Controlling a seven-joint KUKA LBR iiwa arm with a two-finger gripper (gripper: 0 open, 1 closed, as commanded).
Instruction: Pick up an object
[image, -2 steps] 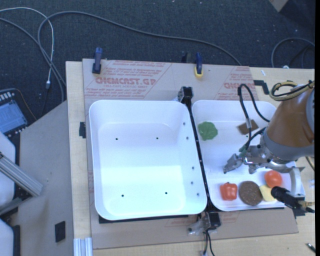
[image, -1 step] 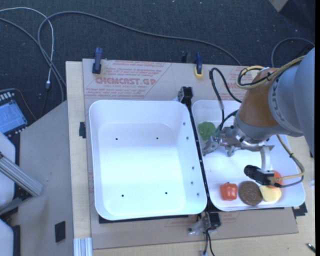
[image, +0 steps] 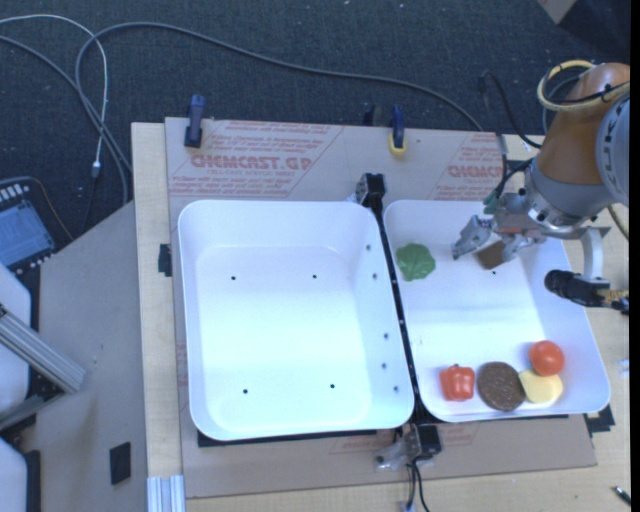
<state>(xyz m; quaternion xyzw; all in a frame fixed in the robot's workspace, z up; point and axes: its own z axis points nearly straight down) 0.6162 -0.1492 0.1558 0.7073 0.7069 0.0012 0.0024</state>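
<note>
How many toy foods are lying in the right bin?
5: green one near the left wall; red pepper, brown patty, yellow piece and tomato along the front. The gripper may hide another.

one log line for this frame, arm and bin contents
gripper: over right white bin, far end | near end: red pepper, brown round patty, red tomato, yellow piece | green leafy item: by divider

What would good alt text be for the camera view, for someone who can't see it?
A grey robot arm's end effector hovers over the far side of the right white bin, near a green leafy item. A red pepper, brown patty, tomato and yellow piece line its near edge.
</note>
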